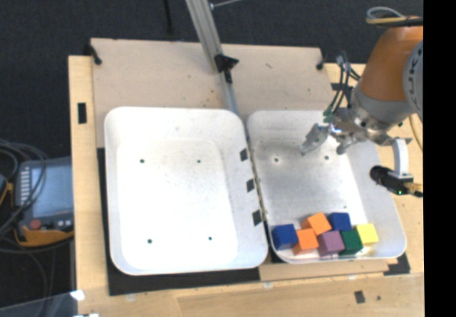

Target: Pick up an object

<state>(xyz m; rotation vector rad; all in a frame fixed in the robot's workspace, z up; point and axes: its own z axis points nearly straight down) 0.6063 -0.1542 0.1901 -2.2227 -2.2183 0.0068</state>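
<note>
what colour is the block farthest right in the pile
Yellow: the rightmost block in the right bin, seen in the camera view.

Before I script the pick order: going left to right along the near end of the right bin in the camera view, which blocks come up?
Blue block → lower orange block → purple block → green block → yellow block, all clustered in the right bin.

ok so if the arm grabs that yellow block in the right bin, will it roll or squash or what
The yellow block looks like a small flat-faced cube, so it probably won't roll and likely stays rigid when squeezed. It sits at the cluster's right end against the green block and near the bin wall, so a push may jam it or nudge its neighbours.
</note>
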